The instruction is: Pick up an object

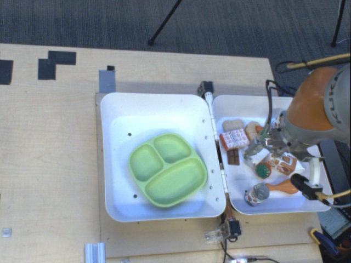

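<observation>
The right bin (237, 201) holds several small items: a red and white box (235, 139), a tan block (233, 125), a brown bar (233, 156), a green ball (263, 170), an orange and white packet (283, 163), an orange piece (283, 187) and a small grey can (256, 193). My gripper (255, 149) reaches down into this bin from the right, just above the green ball and right of the red box. I see nothing clearly held between its fingers.
The left bin (118, 147) holds a green divided plate (168, 169). A ridge (215, 141) separates the two bins. The arm's orange band (310, 103) hangs over the right bin's far right side. Cables lie at the bench's right edge.
</observation>
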`<state>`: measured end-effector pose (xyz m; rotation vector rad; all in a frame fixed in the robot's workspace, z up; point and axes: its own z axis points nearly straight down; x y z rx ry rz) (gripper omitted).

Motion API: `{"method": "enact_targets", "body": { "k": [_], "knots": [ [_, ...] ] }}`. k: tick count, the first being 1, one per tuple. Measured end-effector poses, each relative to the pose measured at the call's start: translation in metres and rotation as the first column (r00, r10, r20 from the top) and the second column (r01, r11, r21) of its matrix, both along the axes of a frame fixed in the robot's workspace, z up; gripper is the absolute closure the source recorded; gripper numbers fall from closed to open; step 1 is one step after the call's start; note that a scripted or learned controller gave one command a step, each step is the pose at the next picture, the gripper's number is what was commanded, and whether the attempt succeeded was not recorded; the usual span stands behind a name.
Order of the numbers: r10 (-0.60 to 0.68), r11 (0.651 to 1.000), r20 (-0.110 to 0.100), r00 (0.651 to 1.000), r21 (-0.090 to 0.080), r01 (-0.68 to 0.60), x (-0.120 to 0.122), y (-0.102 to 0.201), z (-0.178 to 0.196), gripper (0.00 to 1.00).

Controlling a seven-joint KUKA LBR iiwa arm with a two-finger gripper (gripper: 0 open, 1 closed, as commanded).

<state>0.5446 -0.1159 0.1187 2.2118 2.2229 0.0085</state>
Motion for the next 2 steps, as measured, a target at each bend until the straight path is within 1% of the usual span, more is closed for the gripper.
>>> {"method": "enact_targets", "body": {
  "k": [1, 2],
  "knots": [
    [0.001, 1.000, 0.006, 1.000, -0.004, -0.001, 0.111, -0.062, -0.029, 0.00],
    [0.008, 1.000, 0.009, 1.000, -0.003, -0.008, 0.112, -0.061, -0.017, 1.00]
  ]
}}
